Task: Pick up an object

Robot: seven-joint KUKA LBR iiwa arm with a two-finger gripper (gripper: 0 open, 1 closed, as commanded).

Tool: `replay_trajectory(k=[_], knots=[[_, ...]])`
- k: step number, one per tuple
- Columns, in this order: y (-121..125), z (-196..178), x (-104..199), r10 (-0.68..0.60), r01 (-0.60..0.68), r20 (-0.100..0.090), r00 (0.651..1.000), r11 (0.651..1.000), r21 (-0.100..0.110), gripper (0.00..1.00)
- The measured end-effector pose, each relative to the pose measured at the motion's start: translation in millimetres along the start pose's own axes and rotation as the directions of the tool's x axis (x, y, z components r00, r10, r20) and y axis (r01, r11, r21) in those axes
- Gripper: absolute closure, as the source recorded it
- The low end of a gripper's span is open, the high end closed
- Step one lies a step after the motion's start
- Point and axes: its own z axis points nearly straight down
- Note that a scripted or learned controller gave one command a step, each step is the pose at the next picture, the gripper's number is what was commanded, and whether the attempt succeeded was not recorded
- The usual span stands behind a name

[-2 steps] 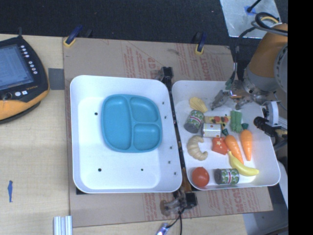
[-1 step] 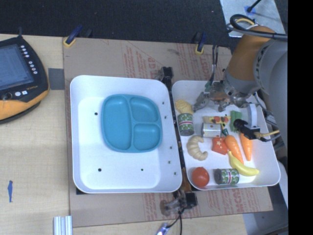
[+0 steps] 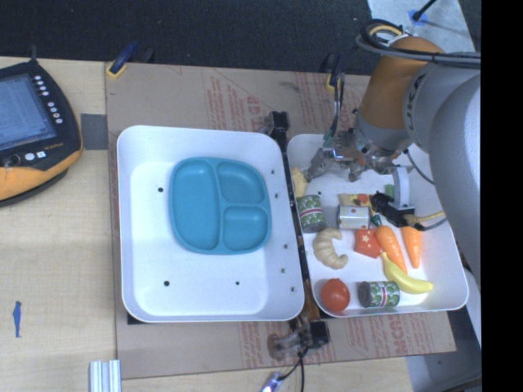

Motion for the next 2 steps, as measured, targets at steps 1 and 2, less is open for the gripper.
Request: replay_trajectory(k=[1,2], knots=[[0.1,-10.3,-1.1,-0.002,0.002,0.001,1.000,1.000,0.001,1.00],[0.0,-10.2,-1.1,-0.002,0.002,0.001,1.000,1.000,0.001,0.00]])
